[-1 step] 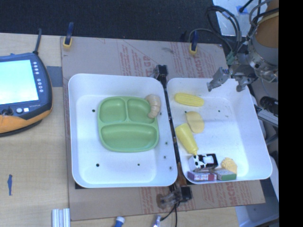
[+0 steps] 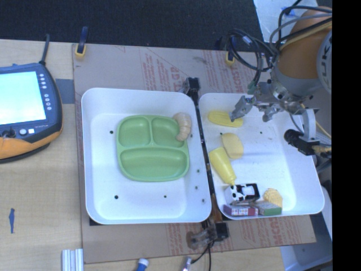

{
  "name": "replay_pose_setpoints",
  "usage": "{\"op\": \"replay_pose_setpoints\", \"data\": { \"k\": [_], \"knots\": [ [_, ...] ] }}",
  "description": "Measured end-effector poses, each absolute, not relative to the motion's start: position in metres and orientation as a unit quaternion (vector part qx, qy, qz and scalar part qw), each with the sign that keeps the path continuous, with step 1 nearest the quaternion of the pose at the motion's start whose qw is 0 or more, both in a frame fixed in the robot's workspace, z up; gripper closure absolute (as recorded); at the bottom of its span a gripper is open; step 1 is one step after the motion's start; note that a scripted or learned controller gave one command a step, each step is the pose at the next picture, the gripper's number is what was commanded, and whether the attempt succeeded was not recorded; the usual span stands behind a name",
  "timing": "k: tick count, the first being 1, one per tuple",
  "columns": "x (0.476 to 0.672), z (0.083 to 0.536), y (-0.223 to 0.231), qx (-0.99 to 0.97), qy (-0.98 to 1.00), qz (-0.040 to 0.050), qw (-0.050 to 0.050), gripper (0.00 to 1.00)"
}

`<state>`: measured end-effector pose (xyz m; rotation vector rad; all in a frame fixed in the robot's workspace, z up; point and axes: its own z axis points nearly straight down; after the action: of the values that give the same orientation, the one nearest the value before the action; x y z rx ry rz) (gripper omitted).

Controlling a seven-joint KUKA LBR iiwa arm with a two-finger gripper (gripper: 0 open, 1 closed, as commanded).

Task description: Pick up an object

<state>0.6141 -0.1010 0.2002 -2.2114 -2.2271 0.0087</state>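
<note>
we see the claw [image 2: 253, 110] spread wide and holding nothing, one tip at the flat yellow banana-like piece [image 2: 224, 119] at the far end of the right white bin [image 2: 304, 202], probably lining up a grasp.

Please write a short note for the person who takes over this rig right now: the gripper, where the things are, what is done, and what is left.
Gripper: open, holding nothing, above the far part of the right bin, its left finger near a flat yellow piece.
Right bin also holds: a pale yellow lump, a yellow bottle, a black and white toy, a corn cob.
Left bin: a green divided plate with a beige piece at its edge.
Done: nothing picked up.
Left: grasp one object and lift it.
</note>
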Motion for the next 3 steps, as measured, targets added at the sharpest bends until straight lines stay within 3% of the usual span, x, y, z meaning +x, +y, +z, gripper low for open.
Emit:
{"op": "replay_pose_setpoints", "data": {
  "k": [1, 2, 3],
  "knots": [
    [0.603, 0.09, -0.093, -0.705, -0.709, 0.0032, 0.002, 0.0],
    [0.626, 0.092, -0.12, -0.706, -0.708, 0.0011, 0.0, 0.0],
    [0.593, 0.092, -0.102, -0.706, -0.708, 0.0021, 0.001, 0.0]
  ]
}}
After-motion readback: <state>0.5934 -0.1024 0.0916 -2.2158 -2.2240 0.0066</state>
